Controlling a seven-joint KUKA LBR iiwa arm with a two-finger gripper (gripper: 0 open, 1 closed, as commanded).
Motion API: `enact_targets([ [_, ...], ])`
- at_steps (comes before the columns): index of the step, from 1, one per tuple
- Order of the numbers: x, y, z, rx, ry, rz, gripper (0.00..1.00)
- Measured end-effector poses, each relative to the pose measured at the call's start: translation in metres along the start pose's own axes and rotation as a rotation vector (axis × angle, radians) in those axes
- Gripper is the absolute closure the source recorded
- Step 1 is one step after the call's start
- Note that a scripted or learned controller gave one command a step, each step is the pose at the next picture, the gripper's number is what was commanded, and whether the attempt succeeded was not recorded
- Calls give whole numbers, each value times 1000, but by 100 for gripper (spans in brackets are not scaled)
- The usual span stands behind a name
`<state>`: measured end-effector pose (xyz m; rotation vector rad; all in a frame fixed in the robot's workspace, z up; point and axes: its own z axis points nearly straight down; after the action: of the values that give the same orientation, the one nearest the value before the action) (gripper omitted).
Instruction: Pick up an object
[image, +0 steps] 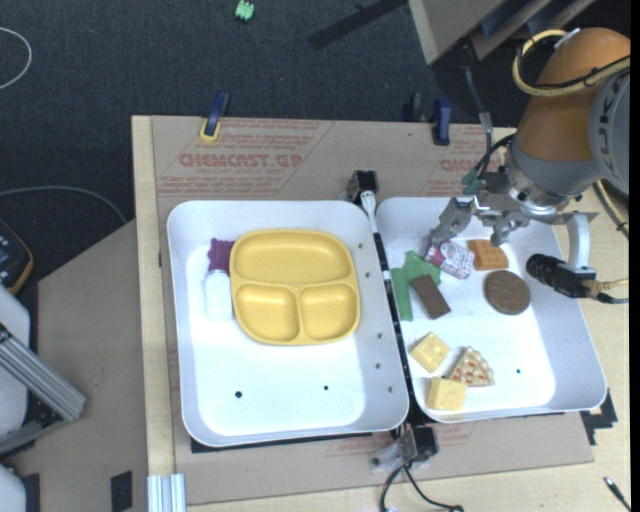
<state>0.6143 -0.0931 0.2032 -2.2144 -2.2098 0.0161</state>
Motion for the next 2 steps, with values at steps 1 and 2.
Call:
enact_targets([
  [1,0,3,-9,-15,-1,-2,0],
  [2,-9,4,48,-10,-1,-1,0],
])
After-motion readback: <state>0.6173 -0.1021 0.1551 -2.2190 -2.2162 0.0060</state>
